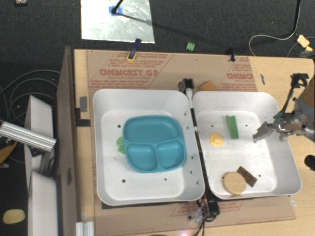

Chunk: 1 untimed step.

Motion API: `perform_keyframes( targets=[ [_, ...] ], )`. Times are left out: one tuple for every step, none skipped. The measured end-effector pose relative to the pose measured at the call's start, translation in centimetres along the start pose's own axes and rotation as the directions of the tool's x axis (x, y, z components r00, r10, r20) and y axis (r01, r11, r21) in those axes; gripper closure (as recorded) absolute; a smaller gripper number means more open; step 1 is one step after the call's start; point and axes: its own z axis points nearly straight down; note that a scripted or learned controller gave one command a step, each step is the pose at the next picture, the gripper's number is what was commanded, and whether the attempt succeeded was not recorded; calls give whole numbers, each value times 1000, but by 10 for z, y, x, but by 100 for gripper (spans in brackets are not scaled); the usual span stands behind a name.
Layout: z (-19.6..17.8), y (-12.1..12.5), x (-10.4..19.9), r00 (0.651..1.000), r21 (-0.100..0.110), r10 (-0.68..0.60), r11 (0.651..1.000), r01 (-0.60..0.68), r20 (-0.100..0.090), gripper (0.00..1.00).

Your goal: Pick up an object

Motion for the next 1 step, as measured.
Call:
perform_keyframes(
  targets=[
    [66,57,-21,1000,-1,-3,1000,3,2,0]
  ],
)
